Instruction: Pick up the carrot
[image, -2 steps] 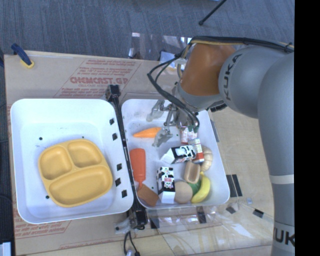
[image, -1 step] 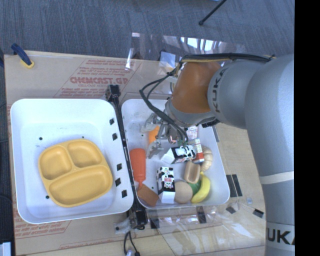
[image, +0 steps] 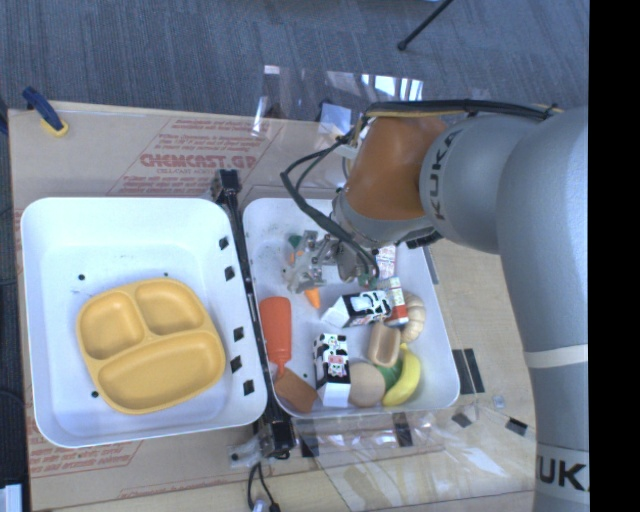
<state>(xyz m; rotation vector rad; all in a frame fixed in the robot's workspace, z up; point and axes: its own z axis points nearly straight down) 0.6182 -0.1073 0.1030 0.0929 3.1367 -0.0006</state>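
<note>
Two bins stand side by side. In the left bin (image: 50, 230) lies a divided plate (image: 150, 345). In the right bin (image: 262, 222) the carrot (image: 277, 328) lies near the left wall. The gripper (image: 322, 262) is above the bin's middle, right of the carrot. More toy food, with a banana (image: 405, 378), lies along the near right corner.

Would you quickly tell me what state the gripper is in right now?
Gripper: low in the right bin, just above the carrot; open or shut cannot be told, and nothing is seen held.
</note>
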